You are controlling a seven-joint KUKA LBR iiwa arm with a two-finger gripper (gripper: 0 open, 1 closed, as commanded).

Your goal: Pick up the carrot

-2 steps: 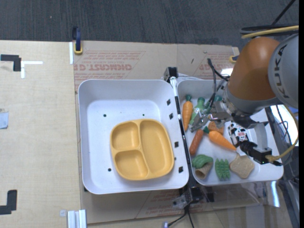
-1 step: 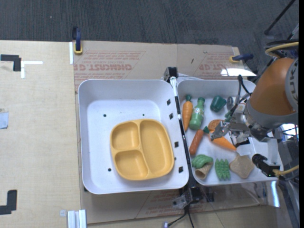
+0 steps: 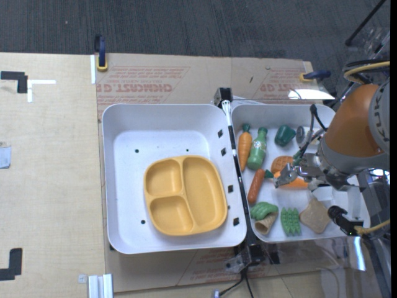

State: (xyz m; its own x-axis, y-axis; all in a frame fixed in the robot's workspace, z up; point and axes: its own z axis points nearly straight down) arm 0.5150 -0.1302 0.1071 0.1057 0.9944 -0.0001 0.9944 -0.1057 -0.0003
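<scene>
In the right bin (image 3: 322, 107), near its left wall, an orange carrot (image 3: 244, 150) with a green top lies lengthwise. A second, slimmer orange-red carrot-like piece (image 3: 255, 187) lies just below it. My gripper (image 3: 288, 176) hangs low over the middle of that bin, to the right of both carrots. A small orange item (image 3: 299, 182) shows right beside its tip; whether the gripper touches it is unclear. The grey wrist with its orange band (image 3: 353, 123) covers the bin's right part.
Around the gripper lie a green bottle (image 3: 257, 148), a dark green pepper (image 3: 284, 135), an orange round piece (image 3: 282, 164), a leafy green item (image 3: 263, 211), a ridged green piece (image 3: 289, 221) and a tan slice (image 3: 315, 216). The left bin (image 3: 124, 166) holds a yellow divided plate (image 3: 185, 195).
</scene>
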